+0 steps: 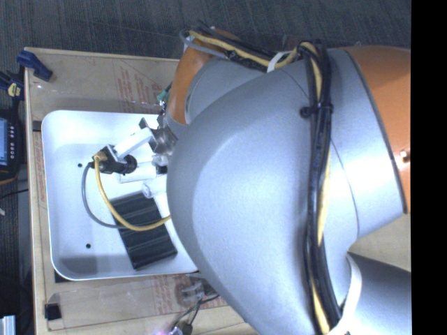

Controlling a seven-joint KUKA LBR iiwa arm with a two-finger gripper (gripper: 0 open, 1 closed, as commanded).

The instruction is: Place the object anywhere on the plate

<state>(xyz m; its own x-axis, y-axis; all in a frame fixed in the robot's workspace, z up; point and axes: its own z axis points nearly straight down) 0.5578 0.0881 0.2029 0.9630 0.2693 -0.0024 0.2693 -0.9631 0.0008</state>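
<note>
Over white bin [59,187], grey arm [265,187] blocks much of my view; black ribbed block [145,232] lies inside bin; pincer [155,160] state: cannot tell.

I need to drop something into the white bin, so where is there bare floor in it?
Bare floor runs along the left wall of the white bin, from its upper-left corner down to the lower-left corner, left of the black ribbed block. The right side is crowded: the block lies there and the grey arm hangs over it.
</note>
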